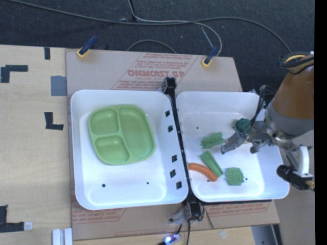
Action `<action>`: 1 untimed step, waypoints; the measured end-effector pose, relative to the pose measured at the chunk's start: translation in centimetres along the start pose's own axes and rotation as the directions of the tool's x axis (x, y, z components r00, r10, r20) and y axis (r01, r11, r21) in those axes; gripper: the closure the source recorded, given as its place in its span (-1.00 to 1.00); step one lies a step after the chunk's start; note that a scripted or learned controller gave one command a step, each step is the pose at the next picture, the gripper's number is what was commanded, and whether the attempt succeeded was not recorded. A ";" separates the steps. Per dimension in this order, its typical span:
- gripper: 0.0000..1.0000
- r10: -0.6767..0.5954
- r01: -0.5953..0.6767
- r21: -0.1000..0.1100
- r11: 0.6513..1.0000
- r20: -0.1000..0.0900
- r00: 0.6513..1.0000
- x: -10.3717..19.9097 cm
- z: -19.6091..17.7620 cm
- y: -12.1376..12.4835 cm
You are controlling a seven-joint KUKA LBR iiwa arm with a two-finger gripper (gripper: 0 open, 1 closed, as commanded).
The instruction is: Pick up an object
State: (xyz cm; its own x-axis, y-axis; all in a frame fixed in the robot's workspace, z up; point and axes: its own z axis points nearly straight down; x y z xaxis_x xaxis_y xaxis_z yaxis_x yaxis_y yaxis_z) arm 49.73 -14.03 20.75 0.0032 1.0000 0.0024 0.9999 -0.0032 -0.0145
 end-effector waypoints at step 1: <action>-1.00 -0.004 0.004 -0.012 1.000 0.002 1.000 0.0 -0.6 0.3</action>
State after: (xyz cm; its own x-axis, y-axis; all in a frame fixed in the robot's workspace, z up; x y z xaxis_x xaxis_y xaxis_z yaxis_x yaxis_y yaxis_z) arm 50.02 -14.00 21.35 -0.0008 1.0000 0.0003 1.0000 0.0008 -0.0022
